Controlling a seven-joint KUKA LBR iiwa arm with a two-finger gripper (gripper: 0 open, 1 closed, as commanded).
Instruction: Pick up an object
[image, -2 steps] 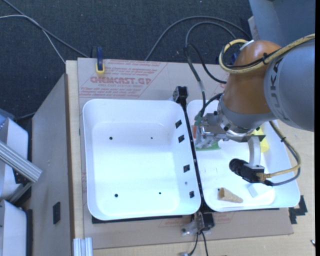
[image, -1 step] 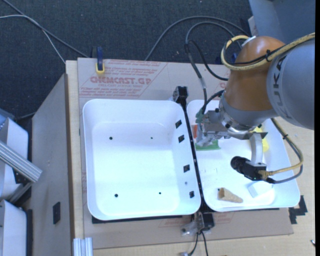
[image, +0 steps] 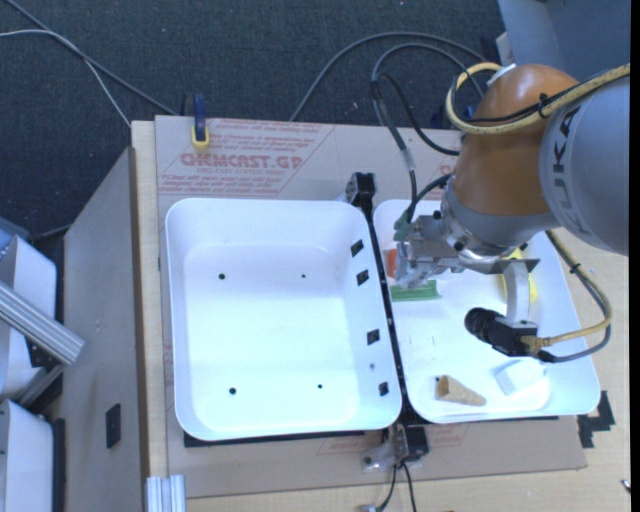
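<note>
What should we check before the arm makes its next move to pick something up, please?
1. Gripper is over the right bin: ok.
2. A target lies beneath it, the green object: ok.
3. Green object is actually gripped: cannot tell.
4. Target stands alone: an orange piece sits close beside it, near the bin's inner wall: not ok.
5. Tan wedge and white block lie well apart from the gripper, toward the front rim: ok.

I count two bins, left bin (image: 270, 330) and right bin (image: 432, 348); one green strip (image: 415, 292), one tan wedge (image: 458, 391), one white block (image: 520, 376), one orange scrap (image: 392, 262).
</note>
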